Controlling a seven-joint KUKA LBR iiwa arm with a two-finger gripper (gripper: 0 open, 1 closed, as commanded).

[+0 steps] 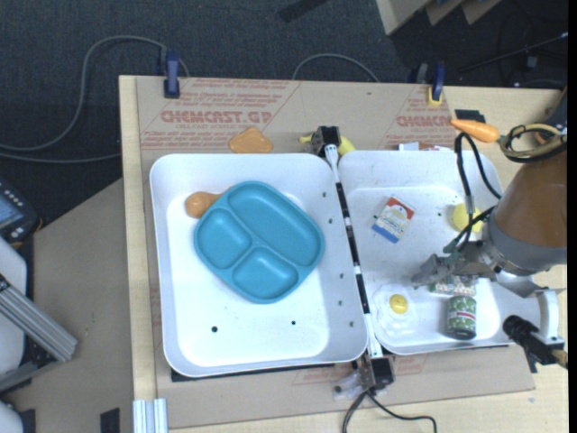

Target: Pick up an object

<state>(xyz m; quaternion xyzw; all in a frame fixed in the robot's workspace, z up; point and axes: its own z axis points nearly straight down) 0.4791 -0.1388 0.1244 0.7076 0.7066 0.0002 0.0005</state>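
Bench [225, 115] with bins, perhaps dark carpet.

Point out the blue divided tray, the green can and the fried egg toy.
blue divided tray [259, 240]: camera view, centre where its dividers meet.
green can [462, 316]: camera view, its labelled side.
fried egg toy [398, 305]: camera view, yellow yolk.

Robotics lab setting. Tabletop [270, 115] covered by brown protective sheet printed "CHEMCAST GP", fixed at far edge with blue clamps [170, 73]. Two white bins [171, 242] side by side, cables [99, 61] running over dark carpet floor [72, 16], aluminium frame profile [32, 318] at near left. Grey robot arm [532, 215] reaching from right.
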